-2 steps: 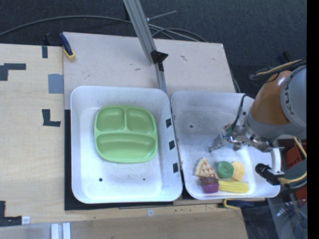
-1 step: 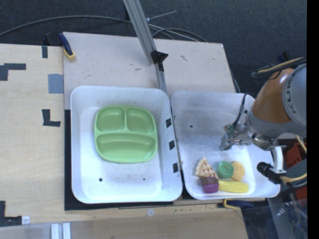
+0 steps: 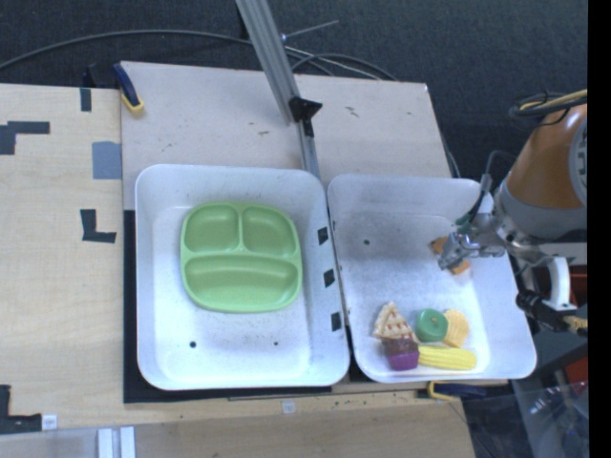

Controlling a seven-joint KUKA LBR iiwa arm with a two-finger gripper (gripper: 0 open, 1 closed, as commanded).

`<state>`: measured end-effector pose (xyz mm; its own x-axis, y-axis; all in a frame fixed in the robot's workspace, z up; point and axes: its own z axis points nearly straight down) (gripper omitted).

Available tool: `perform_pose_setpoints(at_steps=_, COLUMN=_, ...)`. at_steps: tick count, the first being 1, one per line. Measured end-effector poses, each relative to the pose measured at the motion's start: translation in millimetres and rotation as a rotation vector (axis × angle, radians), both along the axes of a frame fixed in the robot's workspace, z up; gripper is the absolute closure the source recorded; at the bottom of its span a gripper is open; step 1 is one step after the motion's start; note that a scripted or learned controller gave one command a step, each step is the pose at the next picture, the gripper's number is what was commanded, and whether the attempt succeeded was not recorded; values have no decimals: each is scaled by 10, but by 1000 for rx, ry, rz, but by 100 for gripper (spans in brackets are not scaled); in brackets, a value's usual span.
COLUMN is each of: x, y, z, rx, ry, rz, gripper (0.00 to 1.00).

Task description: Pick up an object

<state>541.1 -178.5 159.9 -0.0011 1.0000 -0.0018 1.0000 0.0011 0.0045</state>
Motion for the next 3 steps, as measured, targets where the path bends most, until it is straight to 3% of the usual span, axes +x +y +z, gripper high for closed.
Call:
perform_pose_setpoints(at_steps=2, x=-20, y=86, z=841, rx=1, ry=1, rz=1, gripper=100)
perform_pose_setpoints(at_steps=3, x=119, y=535, z=887, rx=4, ry=5, rz=5, gripper=100)
